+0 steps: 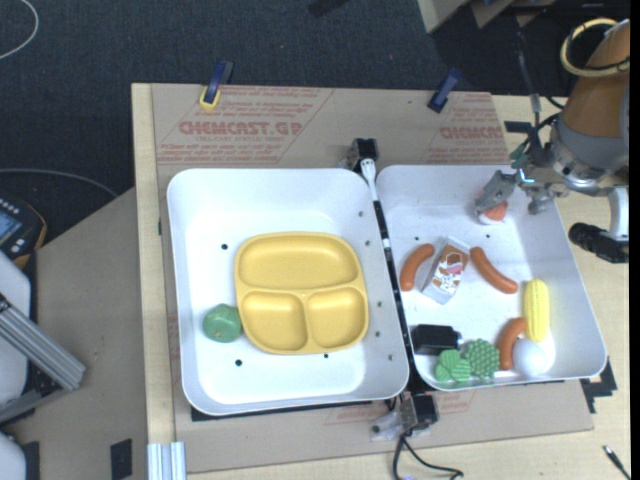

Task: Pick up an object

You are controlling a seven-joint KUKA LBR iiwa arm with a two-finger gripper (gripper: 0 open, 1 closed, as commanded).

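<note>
My gripper (500, 194) hangs over the far part of the right bin (570, 268), reaching in from the right. A small reddish object (490, 212) lies right at its tip; whether it is held I cannot tell. Lower in that bin lie an orange sausage (417, 265), a small printed carton (447, 272), a second sausage (494, 269), a yellow corn cob (537, 308), a third sausage (511, 340), a black block (433, 338), a green leafy toy (468, 361) and a white egg (535, 358).
The left bin (200, 228) holds a yellow divided plate (300, 290) and a green ball (222, 322) at its near left. A black divider (380, 238) runs between the bins. Cardboard (300, 123) lies under both, with clamps at the back edge.
</note>
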